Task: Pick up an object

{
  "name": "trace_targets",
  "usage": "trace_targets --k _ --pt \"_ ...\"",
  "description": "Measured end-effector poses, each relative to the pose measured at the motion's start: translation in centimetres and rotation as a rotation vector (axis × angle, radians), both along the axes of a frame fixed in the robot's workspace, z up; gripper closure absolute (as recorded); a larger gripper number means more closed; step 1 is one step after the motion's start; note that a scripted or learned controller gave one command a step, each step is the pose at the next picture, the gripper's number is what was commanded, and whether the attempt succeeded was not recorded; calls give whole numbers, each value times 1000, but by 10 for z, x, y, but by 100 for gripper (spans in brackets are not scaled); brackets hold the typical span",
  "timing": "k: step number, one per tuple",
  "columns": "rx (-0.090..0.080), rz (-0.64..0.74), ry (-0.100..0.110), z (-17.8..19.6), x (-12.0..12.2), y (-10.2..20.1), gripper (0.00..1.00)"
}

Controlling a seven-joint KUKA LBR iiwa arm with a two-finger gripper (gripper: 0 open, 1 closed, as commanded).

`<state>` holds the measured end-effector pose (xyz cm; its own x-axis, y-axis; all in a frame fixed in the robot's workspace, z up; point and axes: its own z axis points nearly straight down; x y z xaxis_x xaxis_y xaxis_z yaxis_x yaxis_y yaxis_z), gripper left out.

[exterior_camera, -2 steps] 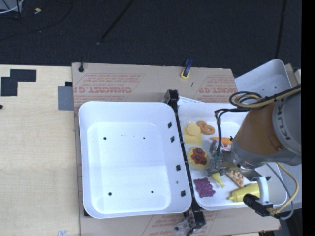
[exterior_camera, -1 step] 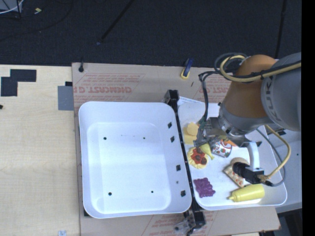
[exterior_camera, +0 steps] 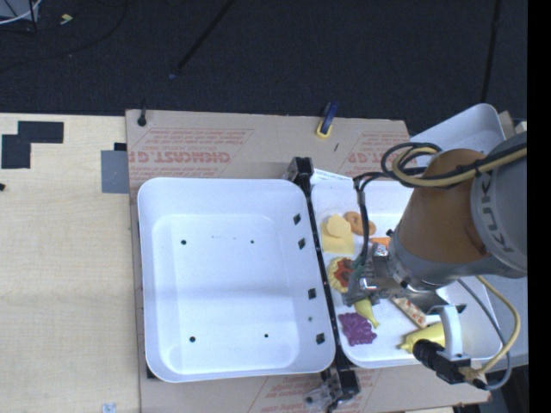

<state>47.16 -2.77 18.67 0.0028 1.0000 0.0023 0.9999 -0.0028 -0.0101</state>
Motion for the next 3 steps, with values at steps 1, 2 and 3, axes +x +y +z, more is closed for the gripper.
trace_targets --k 1,2,3 --pt "-2 1 -7 23 4 -35 100" --pt "0 9 -14 91 5 10 100" --pt "0 12 -7 104 4 87 100"
